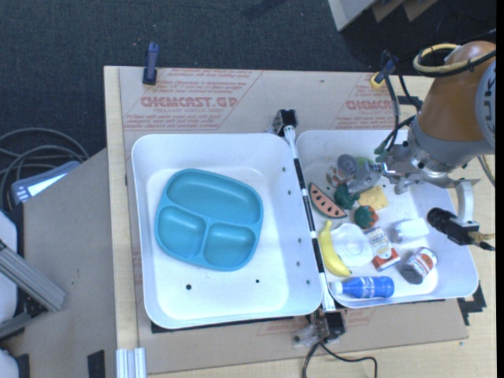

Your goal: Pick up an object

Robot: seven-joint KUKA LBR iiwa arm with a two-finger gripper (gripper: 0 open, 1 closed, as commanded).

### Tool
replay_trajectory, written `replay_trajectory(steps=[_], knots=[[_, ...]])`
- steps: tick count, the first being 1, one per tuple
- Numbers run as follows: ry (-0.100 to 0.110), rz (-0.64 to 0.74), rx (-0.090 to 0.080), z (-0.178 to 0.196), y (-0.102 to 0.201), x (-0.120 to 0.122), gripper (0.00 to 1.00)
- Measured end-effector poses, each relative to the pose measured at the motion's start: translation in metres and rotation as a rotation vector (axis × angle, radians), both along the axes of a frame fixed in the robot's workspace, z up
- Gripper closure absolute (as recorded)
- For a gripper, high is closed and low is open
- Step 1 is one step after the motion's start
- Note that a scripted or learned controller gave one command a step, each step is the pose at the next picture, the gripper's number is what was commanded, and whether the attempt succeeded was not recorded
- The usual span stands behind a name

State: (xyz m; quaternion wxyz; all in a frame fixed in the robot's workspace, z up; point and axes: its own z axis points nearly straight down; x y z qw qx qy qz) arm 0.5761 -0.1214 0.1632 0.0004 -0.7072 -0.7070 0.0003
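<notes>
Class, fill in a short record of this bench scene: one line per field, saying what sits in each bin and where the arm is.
left bin: holds one blue divided plate
right bin: holds a cluster of small items
along its left side: watermelon slice, banana
near its front edge: blue bottle lying on its side, small can
arm: reaches in from the right, over the right bin's far part
gripper: low above the clutter; grasp cannot be told

Blue divided plate (209,219) lies in the left bin (150,160).
</notes>
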Motion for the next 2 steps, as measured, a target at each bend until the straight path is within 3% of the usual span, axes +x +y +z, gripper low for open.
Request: replay_trajectory(steps=[1, 2], knots=[[0.001, 0.000, 0.000, -0.079, -0.013, -0.014, 0.00], [-0.002, 0.000, 0.000, -0.069, -0.013, -0.014, 1.00]])
